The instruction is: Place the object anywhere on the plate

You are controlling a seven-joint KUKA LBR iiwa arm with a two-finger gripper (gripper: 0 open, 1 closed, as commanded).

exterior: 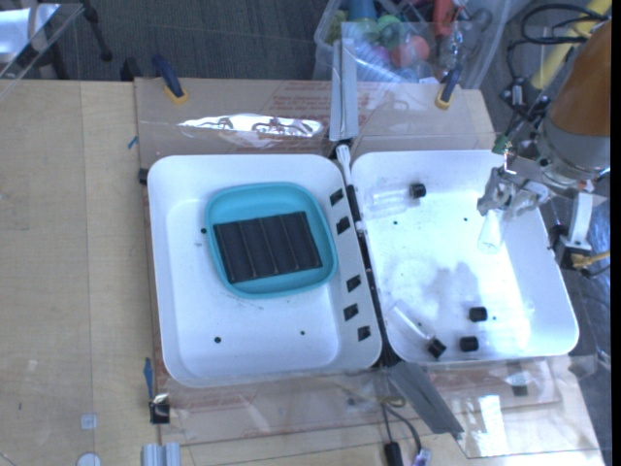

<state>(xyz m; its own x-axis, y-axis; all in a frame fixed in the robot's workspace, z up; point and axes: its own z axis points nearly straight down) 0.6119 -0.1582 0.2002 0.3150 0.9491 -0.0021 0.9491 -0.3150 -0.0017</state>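
Observation:
A teal plate [225, 205] lies in the left white bin [184, 343]. A flat black ribbed object [267, 246] rests on the plate's middle, tilted slightly. My gripper [503, 202] hangs over the upper right part of the right bin [548, 299], far from the plate. A pale translucent piece [490, 229] shows just below the gripper; I cannot tell whether it is held or belongs to the gripper. The grey arm with its orange band [587, 85] comes in from the right edge.
Small black pieces lie in the right bin at the back [417, 191] and near the front [477, 314] [469, 343]. A clear tube [408, 320] lies at its front left. Black clips [351, 282] line the wall between the bins. A clear box of toys [417, 17] stands behind.

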